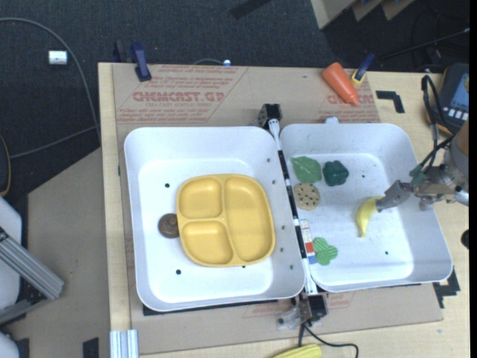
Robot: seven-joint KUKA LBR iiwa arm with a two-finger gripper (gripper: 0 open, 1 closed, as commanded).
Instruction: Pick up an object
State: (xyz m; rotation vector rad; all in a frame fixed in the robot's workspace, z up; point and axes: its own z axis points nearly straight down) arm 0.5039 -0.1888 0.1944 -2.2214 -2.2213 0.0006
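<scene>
- In the left bin (141, 200) a yellow divided plate (225, 220) lies near the centre, with a brown round piece (168, 225) tucked against its left edge; neither looks like the present target.
- Along the left wall of the right bin (399, 263) sit a green leaf-shaped toy (306, 169), a dark green lump (335, 172), a speckled cookie (305, 195) and, lower down, a small green and red piece (323, 251).
- The yellow banana (365, 216) lies right of centre in the right bin, well apart from the other toys, so it seems the likely pick.
- The gripper (388, 200) reaches in from the right edge, its tip just beside the banana's upper end.
- For a sound grasp, the gripper should probably straddle the banana's narrow width and descend squarely.
- Whether the gripper is open or closed cannot be told, and no object is seen held in it.
</scene>
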